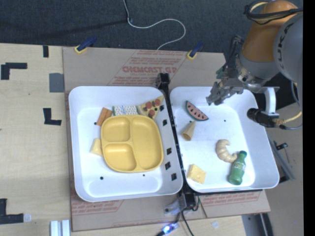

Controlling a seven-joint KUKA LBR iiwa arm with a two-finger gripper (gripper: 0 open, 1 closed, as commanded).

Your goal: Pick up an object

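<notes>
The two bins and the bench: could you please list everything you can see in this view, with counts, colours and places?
Bins: 2, white, side by side on the cardboard.
Divided plate: 1, yellow, middle of left bin.
Small food pieces: several, mixed colours, partly hidden behind and beside the plate.
Watermelon slice: 1, red with dark rind, right bin, far left.
Cone: 1, tan, below the slice.
Croissant: 1, beige, right bin.
Bottle: 1, green, near right corner.
Cheese wedge: 1, yellow, near left.
Cable: 1, white, on dark floor.
Gripper: 1, dark, over the right bin's far edge.
</notes>
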